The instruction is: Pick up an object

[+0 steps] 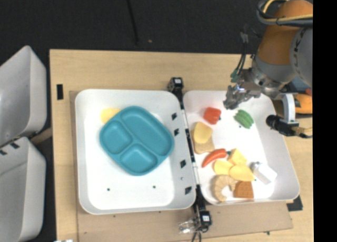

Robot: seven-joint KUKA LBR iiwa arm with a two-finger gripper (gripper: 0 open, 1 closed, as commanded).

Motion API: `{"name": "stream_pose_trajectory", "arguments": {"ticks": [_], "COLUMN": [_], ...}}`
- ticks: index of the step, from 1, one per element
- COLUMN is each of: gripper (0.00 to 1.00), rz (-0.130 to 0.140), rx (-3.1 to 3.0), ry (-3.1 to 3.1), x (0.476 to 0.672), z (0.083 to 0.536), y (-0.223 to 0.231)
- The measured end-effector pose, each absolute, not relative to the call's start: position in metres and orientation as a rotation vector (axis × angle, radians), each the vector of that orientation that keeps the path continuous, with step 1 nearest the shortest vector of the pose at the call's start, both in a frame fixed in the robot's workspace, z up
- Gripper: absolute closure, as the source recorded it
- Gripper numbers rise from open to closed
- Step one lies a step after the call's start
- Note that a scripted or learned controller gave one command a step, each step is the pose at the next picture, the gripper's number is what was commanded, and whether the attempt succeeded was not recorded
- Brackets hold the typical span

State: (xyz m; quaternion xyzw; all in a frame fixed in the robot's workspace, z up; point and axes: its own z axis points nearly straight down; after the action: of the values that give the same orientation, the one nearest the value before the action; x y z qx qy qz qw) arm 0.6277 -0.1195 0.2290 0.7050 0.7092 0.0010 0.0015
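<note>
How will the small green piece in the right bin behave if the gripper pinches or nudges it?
The green piece looks rounded and glossy, so it may slip or roll from a pinch. It seems small, probably light toy food, easily knocked. It lies apart from its neighbours, below the gripper, so a push would likely just slide it over the right bin.

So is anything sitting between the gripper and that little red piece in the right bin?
Nothing visible does. The gripper hangs over the right bin, up and to the right of the red piece, with bare white floor between them. The green piece lies off to the side.

two white bins [87, 183], one blue tray [137, 139], about nine food toys [212, 114]
</note>
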Motion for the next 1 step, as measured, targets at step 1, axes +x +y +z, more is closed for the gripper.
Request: {"name": "stream_pose_trajectory", "arguments": {"ticks": [1], "gripper": [1.00], "rz": [0.005], "rx": [2.212], "ry": [2.225], "x": [0.6668], "z": [0.2333], "y": [-0.0831]}}
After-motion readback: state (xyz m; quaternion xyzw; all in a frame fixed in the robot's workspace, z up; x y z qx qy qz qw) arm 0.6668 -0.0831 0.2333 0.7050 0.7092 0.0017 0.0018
